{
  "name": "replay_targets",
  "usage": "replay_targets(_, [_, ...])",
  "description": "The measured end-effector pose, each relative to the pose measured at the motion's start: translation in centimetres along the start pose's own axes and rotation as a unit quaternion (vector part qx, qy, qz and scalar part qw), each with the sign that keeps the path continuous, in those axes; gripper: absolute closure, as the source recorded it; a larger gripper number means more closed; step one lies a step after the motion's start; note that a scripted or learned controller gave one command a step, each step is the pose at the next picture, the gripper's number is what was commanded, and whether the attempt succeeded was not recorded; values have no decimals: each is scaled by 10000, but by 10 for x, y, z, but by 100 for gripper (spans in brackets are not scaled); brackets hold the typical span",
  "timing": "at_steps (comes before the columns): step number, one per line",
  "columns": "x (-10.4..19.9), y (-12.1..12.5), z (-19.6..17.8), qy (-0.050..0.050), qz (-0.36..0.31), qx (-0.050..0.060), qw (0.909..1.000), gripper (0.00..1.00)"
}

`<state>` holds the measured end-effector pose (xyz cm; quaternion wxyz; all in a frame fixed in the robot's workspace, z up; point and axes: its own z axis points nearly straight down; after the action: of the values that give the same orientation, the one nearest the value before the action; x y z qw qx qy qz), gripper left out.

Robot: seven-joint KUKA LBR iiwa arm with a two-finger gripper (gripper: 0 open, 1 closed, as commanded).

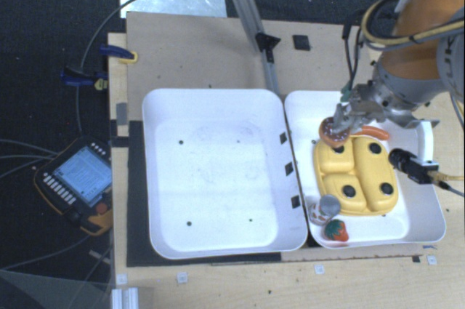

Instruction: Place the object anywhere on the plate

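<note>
A yellow sectioned plate (pixel 361 177) with several dark dots lies in the right bin (pixel 429 224). My gripper (pixel 340 123) hangs over the plate's far left corner, on the grey arm reaching in from the right. A small brown-and-pink speckled object (pixel 331 133) sits right at the gripper's tip, touching or just above the plate's corner; the gripper body hides how it is gripped. An orange curved piece (pixel 375 133) lies by the plate's far edge, partly under the wrist.
A small grey cup (pixel 329 206) and a red-and-green strawberry-like toy (pixel 336 230) lie at the right bin's near left corner. The left bin (pixel 156 155) stands beside it. A black cable connector (pixel 408 165) hangs over the plate's right side.
</note>
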<state>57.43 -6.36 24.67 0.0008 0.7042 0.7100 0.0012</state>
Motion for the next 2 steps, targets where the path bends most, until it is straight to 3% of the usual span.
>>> replay_targets(2, [113,10,11,3,-8,5,10000,100])
